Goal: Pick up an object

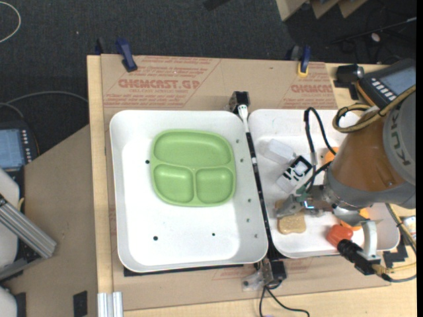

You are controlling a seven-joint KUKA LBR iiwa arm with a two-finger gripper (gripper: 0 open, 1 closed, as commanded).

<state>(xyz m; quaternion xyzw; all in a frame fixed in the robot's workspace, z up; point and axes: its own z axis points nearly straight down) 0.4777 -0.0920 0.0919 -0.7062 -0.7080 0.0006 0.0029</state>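
My gripper (295, 205) is low in the right bin (284, 121), near its left wall, on the end of the grey arm with the orange band (360, 160). Just below it, close or touching, lies a tan biscuit-shaped object (291, 225). A white object with a black-and-white label (295, 169) lies just above the gripper, beside a pale white piece (276, 152). An orange object (341, 232) sits at the bin's front, partly under the wrist. The arm hides much of the right bin.
The left bin (132, 197) holds a green three-compartment plate (193, 167). A black divider strip (254, 170) runs between the bins. Cables (317, 134) loop over the right bin. Clamps (125, 53) hold the cardboard base at the back.
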